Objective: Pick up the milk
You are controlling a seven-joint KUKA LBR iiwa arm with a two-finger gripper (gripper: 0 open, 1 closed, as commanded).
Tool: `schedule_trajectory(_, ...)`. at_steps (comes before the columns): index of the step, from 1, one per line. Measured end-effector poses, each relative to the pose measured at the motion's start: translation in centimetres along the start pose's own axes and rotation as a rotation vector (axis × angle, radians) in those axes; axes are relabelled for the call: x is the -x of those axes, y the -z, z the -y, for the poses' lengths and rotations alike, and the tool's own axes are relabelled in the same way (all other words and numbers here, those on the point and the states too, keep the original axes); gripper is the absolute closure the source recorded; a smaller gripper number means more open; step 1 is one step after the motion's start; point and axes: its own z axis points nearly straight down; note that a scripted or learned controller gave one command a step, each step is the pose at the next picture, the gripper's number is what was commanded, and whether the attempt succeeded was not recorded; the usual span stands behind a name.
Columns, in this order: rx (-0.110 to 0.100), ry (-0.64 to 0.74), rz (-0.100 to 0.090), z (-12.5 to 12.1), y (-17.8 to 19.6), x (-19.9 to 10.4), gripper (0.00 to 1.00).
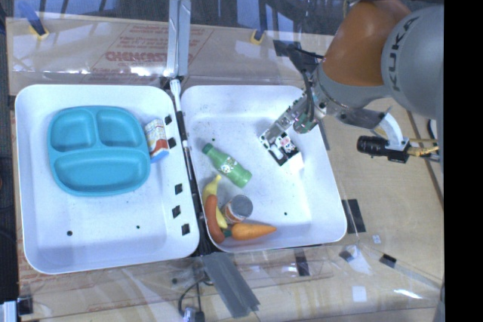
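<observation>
The milk (pixel 156 138) is a small white carton with red and blue print. It lies in the left bin (pixel 45 237), against the right edge of the blue divided plate (pixel 98 148) and close to the wall between the bins. The gripper (pixel 282 145) hangs low over the upper right part of the right bin (pixel 324 215), far to the right of the milk. The grey arm with its orange band (pixel 362 41) comes in from the upper right.
In the right bin a green bottle (pixel 227 166) lies near the middle. A banana (pixel 215 207), a small can (pixel 241 206) and a carrot (pixel 250 231) crowd its lower left corner. A black cylinder (pixel 381 147) sticks out beside the arm.
</observation>
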Motion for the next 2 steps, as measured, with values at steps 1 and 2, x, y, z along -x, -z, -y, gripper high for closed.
schedule_trajectory(1, 0.000, 0.000, 0.000, 0.0, 0.0, 0.0, 0.00)
schedule_trajectory(2, 0.002, -0.065, 0.003, 0.6, -10.0, 5.2, 0.00)
